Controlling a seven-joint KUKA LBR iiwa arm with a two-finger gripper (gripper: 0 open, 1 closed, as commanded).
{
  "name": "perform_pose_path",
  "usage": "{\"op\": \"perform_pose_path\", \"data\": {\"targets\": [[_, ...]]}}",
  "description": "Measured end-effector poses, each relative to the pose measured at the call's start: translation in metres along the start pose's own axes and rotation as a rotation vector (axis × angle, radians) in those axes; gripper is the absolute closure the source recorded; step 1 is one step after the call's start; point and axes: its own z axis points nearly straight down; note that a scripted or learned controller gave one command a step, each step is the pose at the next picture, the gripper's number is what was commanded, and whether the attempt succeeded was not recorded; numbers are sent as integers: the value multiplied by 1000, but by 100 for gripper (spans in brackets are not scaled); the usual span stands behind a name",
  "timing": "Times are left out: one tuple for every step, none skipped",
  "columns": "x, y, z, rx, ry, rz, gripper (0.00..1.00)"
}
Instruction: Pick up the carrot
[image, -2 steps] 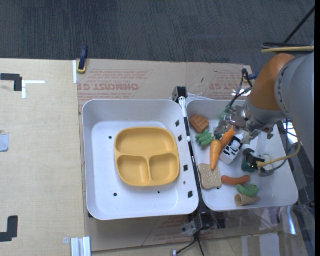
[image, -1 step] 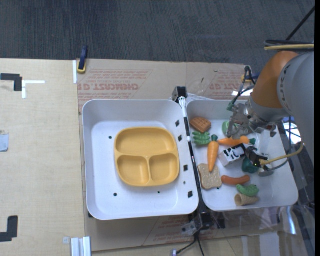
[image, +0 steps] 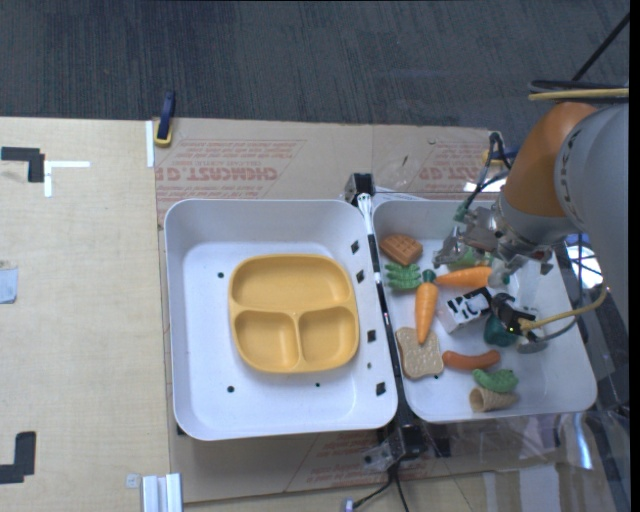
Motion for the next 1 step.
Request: {"op": "perform_pose_path", "data": {"targets": [[-3, -55, 26, 42, 3, 210, 0]]}}
